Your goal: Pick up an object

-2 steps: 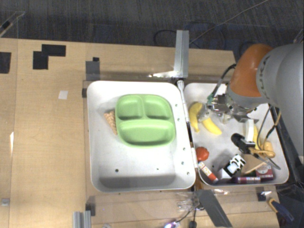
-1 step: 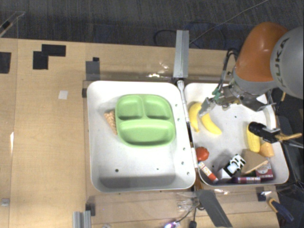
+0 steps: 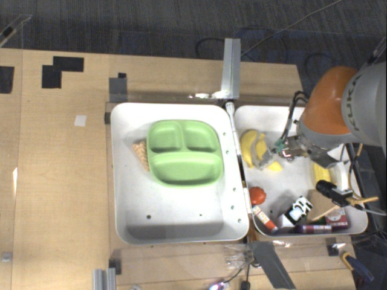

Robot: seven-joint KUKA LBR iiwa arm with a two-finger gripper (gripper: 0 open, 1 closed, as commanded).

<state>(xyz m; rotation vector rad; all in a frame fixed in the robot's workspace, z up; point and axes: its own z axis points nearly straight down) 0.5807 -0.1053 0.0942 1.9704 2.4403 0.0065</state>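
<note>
My gripper (image 3: 277,151) hangs low in the right bin (image 3: 284,115), right beside a yellow banana (image 3: 250,145) and touching or nearly touching its right side. The grey arm with its orange band (image 3: 329,104) reaches in from the right and hides part of the bin. Below the banana lies a small red object (image 3: 257,194). Near the bin's front edge are a black-and-white object (image 3: 299,209), a red marker (image 3: 264,217) and a dark marker (image 3: 320,227). A yellow item (image 3: 320,174) peeks out under the arm at the right.
The left bin (image 3: 175,222) holds a green divided plate (image 3: 183,151) with a brownish textured item (image 3: 140,154) poking out at its left side. A metal post (image 3: 231,65) stands behind the wall between the two bins. Cables run along the right edge.
</note>
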